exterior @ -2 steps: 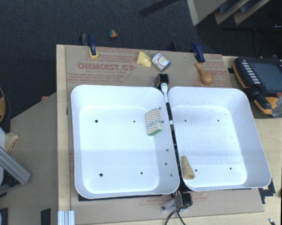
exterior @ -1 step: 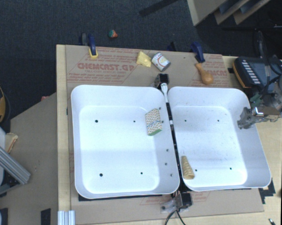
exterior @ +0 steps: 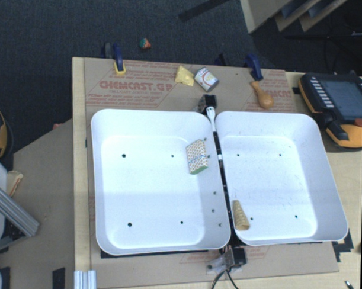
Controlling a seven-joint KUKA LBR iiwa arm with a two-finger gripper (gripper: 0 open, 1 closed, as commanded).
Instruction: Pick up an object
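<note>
Patterned block (exterior: 196, 156) lay in left bin (exterior: 110, 132), cone (exterior: 241, 215) in right bin (exterior: 323, 146); my grip state untellable; approach pending, descent next.

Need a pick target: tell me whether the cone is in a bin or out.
In. The cone lies on its side in the right bin, by its left wall.

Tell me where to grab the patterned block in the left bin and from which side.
Grip the patterned block across its narrow width, near the middle, coming straight down from above. It lies flat on the floor of the left bin, long axis roughly up-down in the view. It sits near the right wall, so descend carefully on that side.
</note>
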